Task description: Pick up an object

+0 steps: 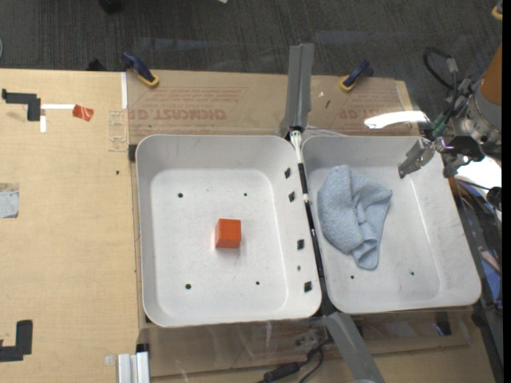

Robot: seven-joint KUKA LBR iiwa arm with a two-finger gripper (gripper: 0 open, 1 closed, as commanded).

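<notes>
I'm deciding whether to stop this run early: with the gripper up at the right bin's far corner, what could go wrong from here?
1. The gripper sits near the right bin's rim; a straight descent there may clip the wall or close on nothing.
2. The cloth lies crumpled and limp; a pinch could catch just a fold and slip off on lifting.
3. The orange block is in the left bin, past the divider, so reaching for it seems a longer, riskier move.

Both bins [160,294] look like smooth white plastic with a slight sheen. The towel [351,210] in the right one is soft, nubby blue cloth (terry maybe), and the orange block [228,234] looks matt. Bench [56,214] is pale bare wood.
</notes>
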